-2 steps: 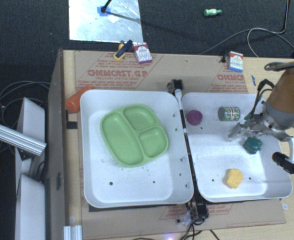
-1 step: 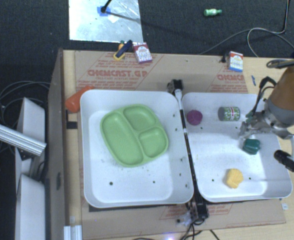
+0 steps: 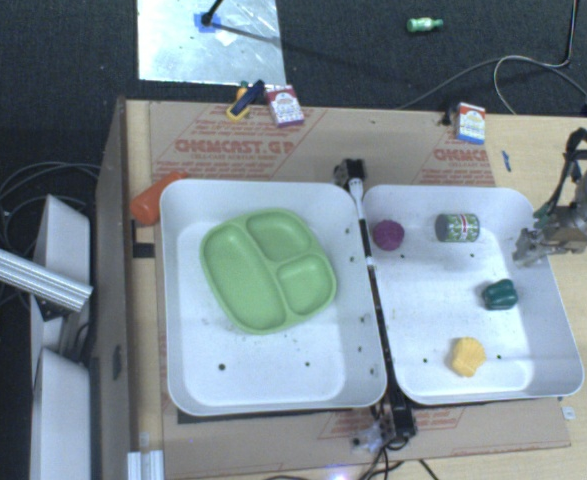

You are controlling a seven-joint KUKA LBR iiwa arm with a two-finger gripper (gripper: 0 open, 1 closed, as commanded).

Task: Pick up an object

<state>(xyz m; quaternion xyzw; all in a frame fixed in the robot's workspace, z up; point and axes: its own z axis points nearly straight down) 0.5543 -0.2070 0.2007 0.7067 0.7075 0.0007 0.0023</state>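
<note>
Left bin (image 3: 188, 368) holds a green divided plate (image 3: 268, 269). Right bin (image 3: 548, 353) holds a purple ball (image 3: 388, 234), small can (image 3: 458, 228) on its side, dark green object (image 3: 500, 293), yellow object (image 3: 466, 356). End effector (image 3: 535, 245) over the right bin's right rim, near the green object; grip state unclear.

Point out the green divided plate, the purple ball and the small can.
green divided plate (image 3: 268, 270): camera view, on its central ridge.
purple ball (image 3: 388, 234): camera view, on its top.
small can (image 3: 458, 228): camera view, on its side label.
</note>
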